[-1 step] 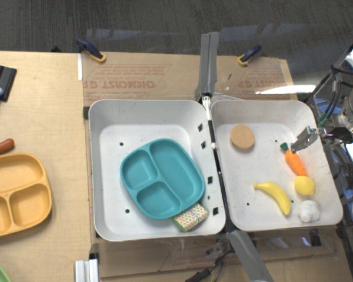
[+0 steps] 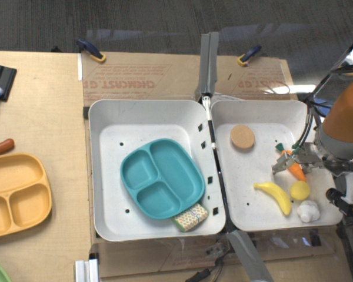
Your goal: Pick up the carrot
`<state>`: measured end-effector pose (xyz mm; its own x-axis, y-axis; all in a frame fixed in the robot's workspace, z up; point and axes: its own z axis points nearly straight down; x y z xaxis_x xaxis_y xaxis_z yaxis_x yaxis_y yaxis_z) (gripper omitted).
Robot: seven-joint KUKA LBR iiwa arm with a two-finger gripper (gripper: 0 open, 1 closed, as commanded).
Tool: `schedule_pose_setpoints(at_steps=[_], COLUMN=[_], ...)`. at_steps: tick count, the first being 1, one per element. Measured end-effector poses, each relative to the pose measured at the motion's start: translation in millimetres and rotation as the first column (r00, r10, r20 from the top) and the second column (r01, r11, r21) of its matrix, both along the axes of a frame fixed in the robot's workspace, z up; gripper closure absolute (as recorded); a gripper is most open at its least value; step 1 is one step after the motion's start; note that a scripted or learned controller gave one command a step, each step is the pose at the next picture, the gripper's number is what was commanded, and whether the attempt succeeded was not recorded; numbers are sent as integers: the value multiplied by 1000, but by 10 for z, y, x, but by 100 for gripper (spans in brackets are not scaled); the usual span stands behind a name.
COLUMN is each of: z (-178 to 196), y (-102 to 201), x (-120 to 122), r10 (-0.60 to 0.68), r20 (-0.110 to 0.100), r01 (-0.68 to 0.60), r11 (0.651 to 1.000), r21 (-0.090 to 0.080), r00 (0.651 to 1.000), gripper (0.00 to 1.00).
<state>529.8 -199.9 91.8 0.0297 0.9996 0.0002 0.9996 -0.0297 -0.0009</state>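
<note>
Camera view:
Carrot: lies in the right-hand bin, near its right side, just above the lemon and up-right of the banana.
Carrot axis: slanted, green top toward upper left, orange tip toward lower right.
Gripper: right at the carrot, metal fingers straddling it, the orange body between them.
Fingers: closed in narrowly about the carrot; it looks gripped, though not yet raised off the bin floor.
Arm: reaches in from the right, directly over that corner.
Coming move: judged a straight lift.
</note>
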Motion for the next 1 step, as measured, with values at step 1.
schedule_pose_setpoints(at_steps=[1], z=[86], y=[-11], x=[-6], r10=[-3], r20=[-1], r01=[3], r11=[1000], r21=[0], r00=[1000], gripper=[100])
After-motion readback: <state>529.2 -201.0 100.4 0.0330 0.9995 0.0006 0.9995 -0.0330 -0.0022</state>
